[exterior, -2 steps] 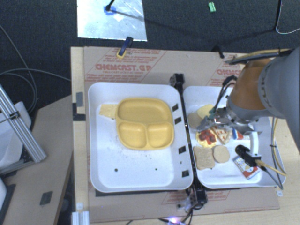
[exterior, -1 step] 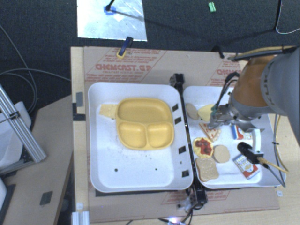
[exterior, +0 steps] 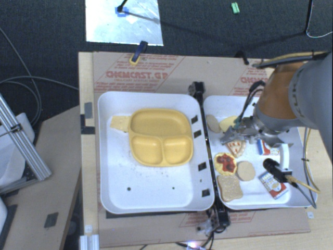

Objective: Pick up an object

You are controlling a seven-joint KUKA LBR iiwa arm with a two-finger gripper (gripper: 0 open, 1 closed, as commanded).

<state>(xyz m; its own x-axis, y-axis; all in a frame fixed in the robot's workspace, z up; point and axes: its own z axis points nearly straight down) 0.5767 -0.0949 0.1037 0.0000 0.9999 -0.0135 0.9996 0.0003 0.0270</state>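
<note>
Camera view: gripper (exterior: 235, 137), grip state unclear, directly above pizza slice (exterior: 237, 149) in right bin (exterior: 299, 199).

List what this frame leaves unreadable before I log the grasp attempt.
- End effector: fingers blurred and dark against the right bin; open or shut unclear.
- Pizza slice: top edge under the end effector; contact can't be judged.
- Yellow piece: partly covered by the arm.
- Flat piece: right end under the tray.
</note>
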